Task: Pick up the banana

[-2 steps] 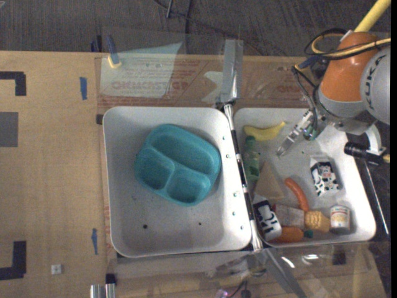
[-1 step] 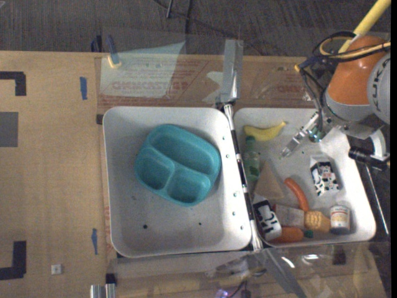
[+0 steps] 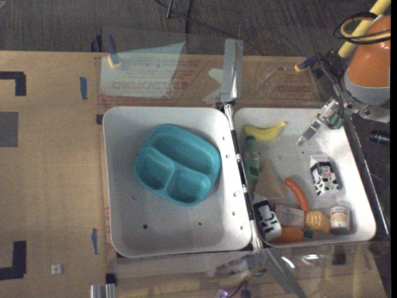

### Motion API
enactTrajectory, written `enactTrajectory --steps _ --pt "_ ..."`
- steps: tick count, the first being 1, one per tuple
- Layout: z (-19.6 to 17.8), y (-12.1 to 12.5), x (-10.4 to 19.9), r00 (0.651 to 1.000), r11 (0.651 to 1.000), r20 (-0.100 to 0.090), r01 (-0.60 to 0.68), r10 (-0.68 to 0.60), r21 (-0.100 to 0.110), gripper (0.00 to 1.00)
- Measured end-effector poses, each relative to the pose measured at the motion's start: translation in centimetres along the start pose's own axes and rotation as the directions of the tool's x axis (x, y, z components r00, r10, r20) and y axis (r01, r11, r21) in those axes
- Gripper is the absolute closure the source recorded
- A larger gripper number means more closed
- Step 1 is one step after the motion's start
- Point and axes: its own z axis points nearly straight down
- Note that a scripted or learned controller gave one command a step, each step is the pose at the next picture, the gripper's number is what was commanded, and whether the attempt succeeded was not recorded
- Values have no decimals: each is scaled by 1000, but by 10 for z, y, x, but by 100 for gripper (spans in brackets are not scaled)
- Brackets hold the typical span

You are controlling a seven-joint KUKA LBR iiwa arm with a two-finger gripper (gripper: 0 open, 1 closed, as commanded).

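Banana, a yellow curved fruit (image 3: 265,131), lay at the far-left corner of the right shallow white bin (image 3: 360,185), just beside a green bottle (image 3: 251,158). Two-finger gripper (image 3: 319,124) hovered well right of it, holding nothing; finger spread couldn't be told. Risk: descending close to the bin wall could clip the bottle or nudge the fruit away.

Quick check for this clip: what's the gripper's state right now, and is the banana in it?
Gripper: open, holding nothing, over the right bin's upper right part. The banana lies apart to its left, in the bin.
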Motion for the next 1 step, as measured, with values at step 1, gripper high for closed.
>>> enactTrajectory --steps 1 --pt "48 37 39 998 998 -6 64 -63 11 0"
